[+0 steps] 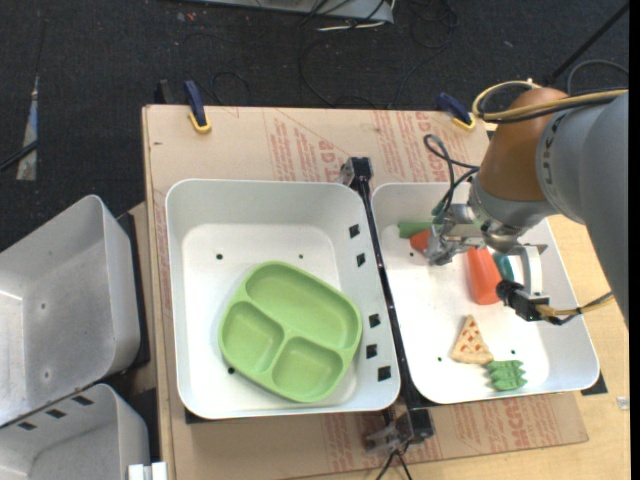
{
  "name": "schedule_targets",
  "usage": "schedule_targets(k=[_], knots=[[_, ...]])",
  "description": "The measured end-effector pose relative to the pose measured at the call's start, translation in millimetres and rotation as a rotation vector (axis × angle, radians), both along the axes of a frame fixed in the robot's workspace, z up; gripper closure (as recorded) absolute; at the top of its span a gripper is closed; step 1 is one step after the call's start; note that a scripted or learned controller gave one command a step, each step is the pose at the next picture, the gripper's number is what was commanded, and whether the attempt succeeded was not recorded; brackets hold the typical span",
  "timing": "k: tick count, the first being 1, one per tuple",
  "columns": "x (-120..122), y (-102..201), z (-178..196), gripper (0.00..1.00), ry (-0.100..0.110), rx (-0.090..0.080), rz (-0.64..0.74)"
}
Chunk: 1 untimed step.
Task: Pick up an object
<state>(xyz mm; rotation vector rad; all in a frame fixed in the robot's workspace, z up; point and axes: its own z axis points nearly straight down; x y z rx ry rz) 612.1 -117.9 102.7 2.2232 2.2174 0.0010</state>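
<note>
In the right bin [570,358], the claw [442,251] hangs low by an orange block [483,274]; its grip can't be told

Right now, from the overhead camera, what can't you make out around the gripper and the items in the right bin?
- Gripper: its fingertips sit under the wrist, so whether they are open or shut is hidden.
- Red and green item by the gripper: partly covered by it, identity unclear.
- Orange block: its upper end is hidden under the arm.
- Small green toy: too small to identify.
</note>
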Motion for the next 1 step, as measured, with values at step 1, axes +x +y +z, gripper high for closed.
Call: schedule_targets(k=[1], knots=[[4.8,-9.7,55.7,1.0,-0.005,-0.001,0.001]])
